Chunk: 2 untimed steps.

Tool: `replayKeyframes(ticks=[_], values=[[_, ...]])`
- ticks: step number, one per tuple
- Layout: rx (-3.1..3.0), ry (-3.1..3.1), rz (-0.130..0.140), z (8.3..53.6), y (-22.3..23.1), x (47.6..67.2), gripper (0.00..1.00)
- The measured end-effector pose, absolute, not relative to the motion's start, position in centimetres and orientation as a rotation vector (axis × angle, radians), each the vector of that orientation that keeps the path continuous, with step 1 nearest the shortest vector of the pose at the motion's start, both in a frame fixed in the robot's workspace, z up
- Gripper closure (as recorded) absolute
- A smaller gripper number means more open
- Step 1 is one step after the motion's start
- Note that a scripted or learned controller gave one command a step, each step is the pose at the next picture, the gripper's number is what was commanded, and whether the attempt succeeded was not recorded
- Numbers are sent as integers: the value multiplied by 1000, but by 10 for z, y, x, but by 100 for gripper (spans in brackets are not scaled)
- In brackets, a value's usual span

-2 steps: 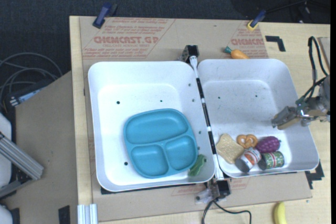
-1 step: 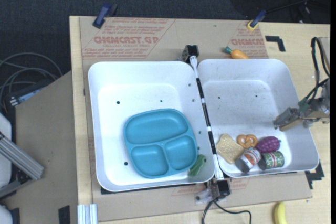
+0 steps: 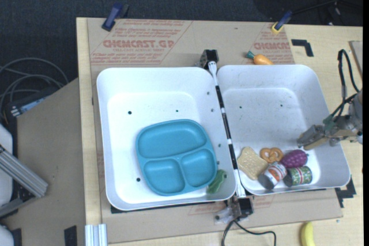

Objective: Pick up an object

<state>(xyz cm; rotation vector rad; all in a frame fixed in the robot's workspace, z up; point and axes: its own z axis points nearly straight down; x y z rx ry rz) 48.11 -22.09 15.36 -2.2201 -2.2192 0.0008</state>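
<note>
Over the right bin (image 3: 323,80), your gripper (image 3: 311,136) hangs with jaws spread and holding nothing. Go down slowly onto the purple grapes (image 3: 294,157), then squeeze gently.

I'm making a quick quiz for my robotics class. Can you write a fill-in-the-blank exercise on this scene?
1. The blue three-compartment plastic tray lies in the ____ white bin.
2. The twisted brown pretzel lies in the ____ white bin.
3. The purple grape bunch lies just ____ of the pretzel.

Missing words: left; right; right
</note>
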Motion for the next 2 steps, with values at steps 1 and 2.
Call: replayKeyframes(ticks=[1, 2], values=[[-2223, -2223, -1, 169, -215, 479, 0], [-2224, -2223, 0, 192, -224, 480, 0]])
